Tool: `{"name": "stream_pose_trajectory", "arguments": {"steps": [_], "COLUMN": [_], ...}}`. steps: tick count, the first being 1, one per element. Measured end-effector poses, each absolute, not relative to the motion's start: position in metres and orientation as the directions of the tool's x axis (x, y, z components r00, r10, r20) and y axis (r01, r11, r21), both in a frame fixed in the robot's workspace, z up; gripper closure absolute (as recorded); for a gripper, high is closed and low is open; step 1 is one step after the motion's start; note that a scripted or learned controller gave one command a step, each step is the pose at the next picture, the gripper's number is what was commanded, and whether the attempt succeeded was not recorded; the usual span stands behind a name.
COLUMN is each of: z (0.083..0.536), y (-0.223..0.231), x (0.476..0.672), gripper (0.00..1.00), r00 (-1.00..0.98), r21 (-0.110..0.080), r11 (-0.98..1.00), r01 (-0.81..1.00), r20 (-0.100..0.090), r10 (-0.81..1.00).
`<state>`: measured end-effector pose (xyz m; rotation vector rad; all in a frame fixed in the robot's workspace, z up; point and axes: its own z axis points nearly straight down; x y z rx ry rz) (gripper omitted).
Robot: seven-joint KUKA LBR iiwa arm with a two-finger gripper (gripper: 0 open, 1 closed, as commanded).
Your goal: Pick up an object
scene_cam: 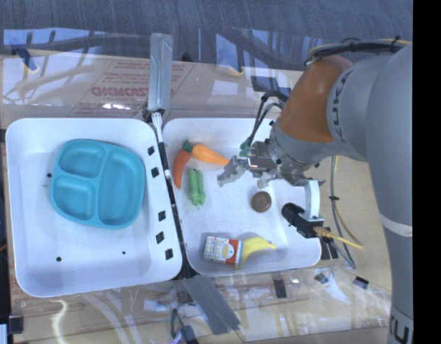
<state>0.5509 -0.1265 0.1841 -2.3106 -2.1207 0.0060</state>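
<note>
Bench w/ two white bins [228, 267]; gripper [243, 172] hovers mid right bin, finger state indeterminate, carrot [208, 154] at its 10 o'clock, likely target.

The bench [91, 92] carries two white bins: the left bin [27, 264] and, directly beside it, the right bin [228, 221].

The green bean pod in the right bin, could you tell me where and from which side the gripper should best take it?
Probably across the middle of the green bean pod, coming straight down from above. It lies flat and long, running up-down in the view, so the fingers should close across its narrow width. The orange carrot lies close on its left.
</note>
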Motion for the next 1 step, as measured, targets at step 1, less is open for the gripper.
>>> {"name": "stream_pose_trajectory", "arguments": {"steps": [1], "z": [0.1125], "y": [-0.1053], "x": [0.6051], "gripper": [0.00], "r00": [0.109], "r21": [-0.007], "r11": [-0.109], "r01": [0.994], "r20": [-0.001], "r10": [0.994]}}
